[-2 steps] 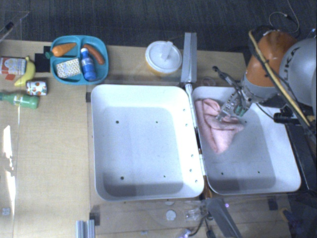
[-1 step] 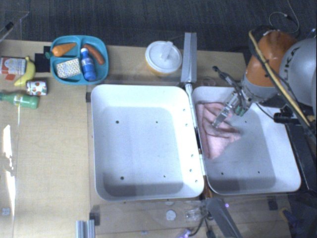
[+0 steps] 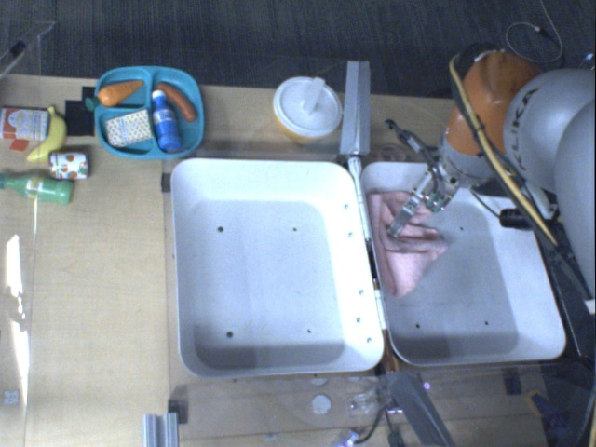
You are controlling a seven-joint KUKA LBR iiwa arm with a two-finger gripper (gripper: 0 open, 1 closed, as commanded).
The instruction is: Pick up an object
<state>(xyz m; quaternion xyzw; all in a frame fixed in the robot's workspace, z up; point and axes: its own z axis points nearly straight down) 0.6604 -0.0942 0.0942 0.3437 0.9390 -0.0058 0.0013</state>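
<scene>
A pink cloth (image 3: 402, 250) lies crumpled in the right bin (image 3: 484, 329), against its left wall. My gripper (image 3: 405, 220) reaches down from the right over the cloth's upper part, its fingertips at or just above the fabric. The fingers are too small and dark against the cloth to read. The grey arm with its orange band (image 3: 484, 87) rises behind it at the upper right.
The left bin (image 3: 270, 268) sits beside the right one, a metal divider (image 3: 354, 110) behind their seam. On the bench behind are a white lidded cup (image 3: 307, 107), a blue tray of toy food (image 3: 149, 112), a banana (image 3: 48, 136), a can (image 3: 68, 165) and a green bottle (image 3: 37, 188).
</scene>
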